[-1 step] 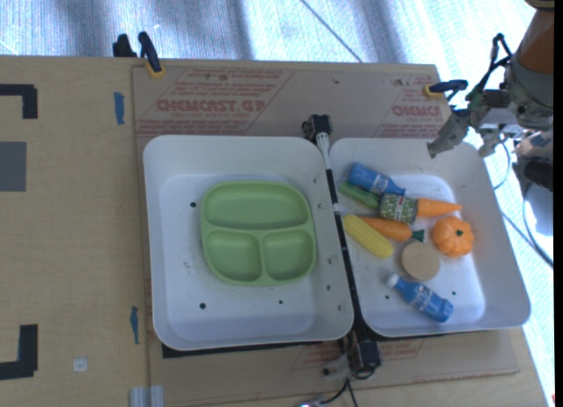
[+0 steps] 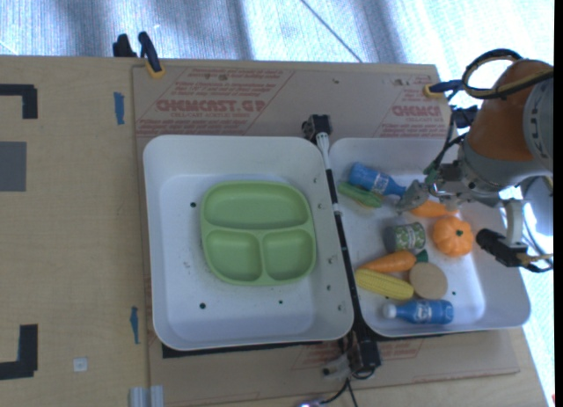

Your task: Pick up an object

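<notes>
My gripper [image 2: 415, 195] hangs over the right bin [image 2: 506, 308], near its back middle. It is just right of a blue bottle [image 2: 373, 178] and a green pod [image 2: 358, 194], and above a small green can [image 2: 405, 237]. An orange piece [image 2: 430, 210] lies right beside the gripper's tip, and a small orange pumpkin [image 2: 452, 237] sits below it. Nothing can be seen held in the gripper.
The right bin also holds a carrot [image 2: 389, 263], a corn cob [image 2: 383, 285], a tan round disc [image 2: 429, 280] and a second blue bottle [image 2: 422, 312] near the front. A green divided plate [image 2: 258, 231] lies in the left bin [image 2: 167, 247].
</notes>
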Controlling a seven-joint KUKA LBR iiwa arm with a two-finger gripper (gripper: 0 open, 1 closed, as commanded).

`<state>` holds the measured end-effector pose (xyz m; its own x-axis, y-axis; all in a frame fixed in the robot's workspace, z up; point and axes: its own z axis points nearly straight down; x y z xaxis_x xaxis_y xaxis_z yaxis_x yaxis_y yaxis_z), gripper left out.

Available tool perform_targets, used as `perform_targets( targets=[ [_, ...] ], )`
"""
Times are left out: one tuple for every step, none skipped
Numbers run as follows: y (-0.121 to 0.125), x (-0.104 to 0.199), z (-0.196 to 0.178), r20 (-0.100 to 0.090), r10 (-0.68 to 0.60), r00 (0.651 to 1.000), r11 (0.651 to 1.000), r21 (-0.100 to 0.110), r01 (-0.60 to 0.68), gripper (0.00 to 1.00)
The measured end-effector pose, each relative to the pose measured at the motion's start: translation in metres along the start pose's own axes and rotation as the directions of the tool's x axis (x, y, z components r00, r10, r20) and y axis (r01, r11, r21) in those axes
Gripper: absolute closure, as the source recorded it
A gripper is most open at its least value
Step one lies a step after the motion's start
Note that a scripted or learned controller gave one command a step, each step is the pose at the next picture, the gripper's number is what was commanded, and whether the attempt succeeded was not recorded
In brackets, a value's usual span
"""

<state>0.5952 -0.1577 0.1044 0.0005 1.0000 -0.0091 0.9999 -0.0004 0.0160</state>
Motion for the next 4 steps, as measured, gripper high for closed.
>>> perform_targets(
  targets=[
    [0.004,0.001,-0.015,0.000,-0.002,1.000,1.000,-0.010,0.002,1.00],
    [0.001,0.000,-0.011,0.001,0.000,1.000,1.000,-0.001,0.000,0.00],
    [-0.012,-0.005,0.010,0.004,0.001,1.000,1.000,-0.007,-0.001,0.00],
    [-0.011,-0.007,-0.001,0.008,0.001,1.000,1.000,-0.011,-0.001,1.00]
  ],
)
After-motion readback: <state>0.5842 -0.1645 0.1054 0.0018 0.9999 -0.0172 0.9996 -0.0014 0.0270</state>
